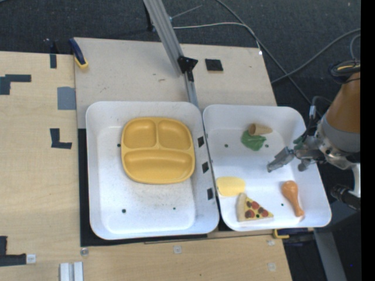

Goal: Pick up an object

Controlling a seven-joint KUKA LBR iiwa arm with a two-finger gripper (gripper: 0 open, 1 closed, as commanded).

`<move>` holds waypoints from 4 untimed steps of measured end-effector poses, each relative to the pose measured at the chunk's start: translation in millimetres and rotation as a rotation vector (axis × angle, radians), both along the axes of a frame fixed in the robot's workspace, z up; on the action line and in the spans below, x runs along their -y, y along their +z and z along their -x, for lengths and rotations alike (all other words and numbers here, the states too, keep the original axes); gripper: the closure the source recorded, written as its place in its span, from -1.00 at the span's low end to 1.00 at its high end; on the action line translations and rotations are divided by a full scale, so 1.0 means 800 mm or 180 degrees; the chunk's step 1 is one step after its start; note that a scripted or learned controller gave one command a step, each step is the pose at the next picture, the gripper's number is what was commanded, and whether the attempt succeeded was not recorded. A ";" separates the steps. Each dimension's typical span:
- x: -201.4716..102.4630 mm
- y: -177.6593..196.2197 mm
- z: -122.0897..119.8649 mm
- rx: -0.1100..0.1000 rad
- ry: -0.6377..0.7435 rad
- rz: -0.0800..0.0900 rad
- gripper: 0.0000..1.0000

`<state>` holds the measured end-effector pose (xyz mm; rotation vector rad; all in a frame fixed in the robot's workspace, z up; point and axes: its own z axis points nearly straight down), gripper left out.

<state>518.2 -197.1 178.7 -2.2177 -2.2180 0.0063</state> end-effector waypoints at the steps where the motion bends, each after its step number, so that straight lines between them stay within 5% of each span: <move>1: -0.004 -0.070 -0.011 -0.0001 0.0005 -0.0001 -1.00; 2: -0.004 -0.117 -0.011 0.0023 0.0001 0.0010 -1.00; 3: -0.004 -0.100 -0.014 0.0041 0.0003 0.0011 1.00; 4: -0.011 -0.046 -0.017 0.0024 0.0006 0.0004 1.00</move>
